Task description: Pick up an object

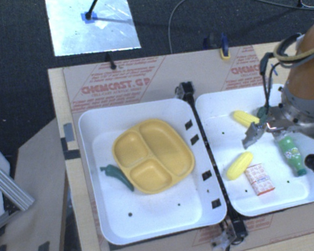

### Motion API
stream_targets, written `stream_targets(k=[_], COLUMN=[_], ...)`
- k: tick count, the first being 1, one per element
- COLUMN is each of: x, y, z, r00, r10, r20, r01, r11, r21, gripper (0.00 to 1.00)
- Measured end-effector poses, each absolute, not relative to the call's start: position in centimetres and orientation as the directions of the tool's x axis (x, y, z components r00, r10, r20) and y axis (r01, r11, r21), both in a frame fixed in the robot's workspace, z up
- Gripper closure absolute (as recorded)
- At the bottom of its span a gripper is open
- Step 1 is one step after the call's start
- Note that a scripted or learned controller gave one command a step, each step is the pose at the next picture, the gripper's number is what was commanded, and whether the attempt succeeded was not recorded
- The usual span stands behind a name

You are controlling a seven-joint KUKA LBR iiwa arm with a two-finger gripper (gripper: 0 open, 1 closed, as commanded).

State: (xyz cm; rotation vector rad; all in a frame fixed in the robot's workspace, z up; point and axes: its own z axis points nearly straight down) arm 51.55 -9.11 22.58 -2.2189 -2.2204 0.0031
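Tool (pixel 256 131) above right bin (pixel 219 106), near yellow corn (pixel 244 117), holding nothing.

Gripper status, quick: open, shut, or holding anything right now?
Gripper: fingers' state cannot be told; nothing visibly held. It sits over the right bin, between the yellow corn piece and the yellow lemon-shaped toy.

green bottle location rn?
Right bin, near its right wall: green bottle lies just right of the red-and-white box, below the tool.
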Motion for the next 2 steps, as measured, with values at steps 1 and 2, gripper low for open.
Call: stream_targets(k=[1, 2], x=[52.0, 52.1], y=[-9.2, -9.5], z=[18.3, 14.1], r00=[-0.001, -0.001], r10=[1.0, 1.0], r20=[0.001, 0.001], r01=[1.0, 1.0], r11=[0.001, 0.001], r21=[-0.003, -0.003], gripper=[0.0, 0.0])
